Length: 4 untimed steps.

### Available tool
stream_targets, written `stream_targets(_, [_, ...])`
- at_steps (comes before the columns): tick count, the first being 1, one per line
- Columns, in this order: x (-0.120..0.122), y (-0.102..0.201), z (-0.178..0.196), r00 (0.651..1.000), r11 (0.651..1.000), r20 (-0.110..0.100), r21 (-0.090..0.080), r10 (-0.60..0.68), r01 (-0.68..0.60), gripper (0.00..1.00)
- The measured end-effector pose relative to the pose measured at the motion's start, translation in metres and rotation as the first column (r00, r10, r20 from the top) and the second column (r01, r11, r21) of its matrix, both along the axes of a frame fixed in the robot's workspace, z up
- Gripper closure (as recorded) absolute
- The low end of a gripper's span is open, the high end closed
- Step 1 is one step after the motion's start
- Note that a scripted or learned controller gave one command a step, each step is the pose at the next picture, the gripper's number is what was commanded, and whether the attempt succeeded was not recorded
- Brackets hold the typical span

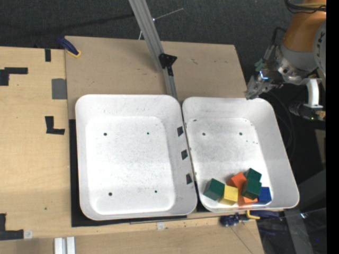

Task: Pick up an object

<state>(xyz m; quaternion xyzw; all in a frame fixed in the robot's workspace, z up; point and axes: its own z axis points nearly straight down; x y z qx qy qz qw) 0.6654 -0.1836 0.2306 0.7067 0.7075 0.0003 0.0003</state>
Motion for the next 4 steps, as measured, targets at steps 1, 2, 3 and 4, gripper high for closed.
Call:
stream_targets(1, [-0.021,0.053,0.009,1.0,1.0,0.0,0.002,0.004,-0.004,1.0])
stream_targets(2, [-0.03,0.112,0.012,1.0,1.0,-0.002,0.002,0.006,-0.006,1.0])
stream_targets(3, [-0.055,0.159,0.016,1.0,1.0,-0.003,0.002,0.005,-0.005,1.0])
stream_targets(4, [-0.077,0.211,0.003,1.0,1.0,-0.005,0.001,0.005,-0.005,1.0])
